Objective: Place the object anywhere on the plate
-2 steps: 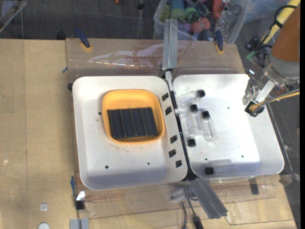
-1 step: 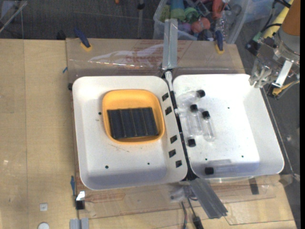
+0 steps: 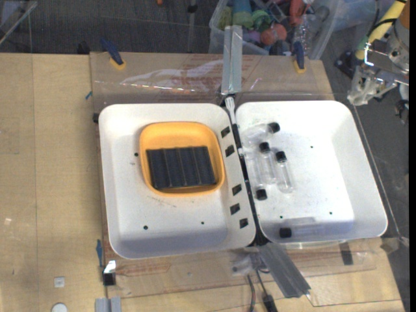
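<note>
Two white bins before us, side by side.
We see clear vials (image 3: 272, 164) in the right bin (image 3: 338, 174), a dark block (image 3: 181, 167) on the orange plate (image 3: 151, 138) left; claw (image 3: 369, 86) at the right edge, grip unreadable.

The gripper (image 3: 368, 90) is small, its state unreadable at the right edge.
</note>
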Controlling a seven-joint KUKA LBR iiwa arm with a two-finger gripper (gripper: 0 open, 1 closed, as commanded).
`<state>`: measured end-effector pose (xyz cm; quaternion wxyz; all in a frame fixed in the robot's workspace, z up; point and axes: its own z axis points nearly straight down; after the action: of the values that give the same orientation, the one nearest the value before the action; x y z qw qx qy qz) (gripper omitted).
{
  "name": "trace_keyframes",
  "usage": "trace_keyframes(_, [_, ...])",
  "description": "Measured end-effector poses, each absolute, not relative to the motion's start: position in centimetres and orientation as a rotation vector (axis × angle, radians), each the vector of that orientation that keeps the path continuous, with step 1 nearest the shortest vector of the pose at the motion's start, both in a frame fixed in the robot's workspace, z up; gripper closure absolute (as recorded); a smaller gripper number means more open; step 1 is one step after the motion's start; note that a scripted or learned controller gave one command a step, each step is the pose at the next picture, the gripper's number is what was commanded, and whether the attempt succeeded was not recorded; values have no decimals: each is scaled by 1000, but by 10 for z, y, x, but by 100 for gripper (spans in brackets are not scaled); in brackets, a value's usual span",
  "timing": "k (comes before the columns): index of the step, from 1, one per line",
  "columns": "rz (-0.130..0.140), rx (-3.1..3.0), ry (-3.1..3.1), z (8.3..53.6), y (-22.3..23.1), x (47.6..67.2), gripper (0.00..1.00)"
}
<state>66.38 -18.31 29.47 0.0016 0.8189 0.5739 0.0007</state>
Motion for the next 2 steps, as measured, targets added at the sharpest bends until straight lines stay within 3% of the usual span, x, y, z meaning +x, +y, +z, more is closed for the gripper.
trace_keyframes(1, [2,2410,2009,345,-216,668,100])
trace_keyframes(2, [1,2360,2070,412,-213,668,100])
